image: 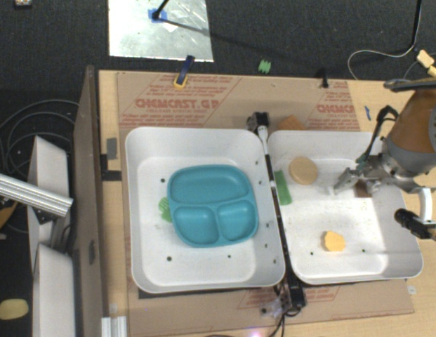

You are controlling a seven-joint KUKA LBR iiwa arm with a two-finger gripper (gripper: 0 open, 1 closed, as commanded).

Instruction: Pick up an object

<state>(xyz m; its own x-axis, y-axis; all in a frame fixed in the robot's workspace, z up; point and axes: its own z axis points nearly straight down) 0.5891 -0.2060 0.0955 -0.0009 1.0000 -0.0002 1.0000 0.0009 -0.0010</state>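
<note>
In the right bin lie a round tan disc at the back left, a small yellow piece near the front, and a green strip along the left wall. My gripper hangs over the bin's back right part, right of the tan disc and apart from it. A small dark brown thing shows just beneath the gripper, mostly hidden by it. I see nothing held.
The left bin holds a blue divided plate with a green piece poking out at its left edge. The grey arm with its orange band covers the right bin's back right corner. Cables and a metal rail lie left of the bench.
</note>
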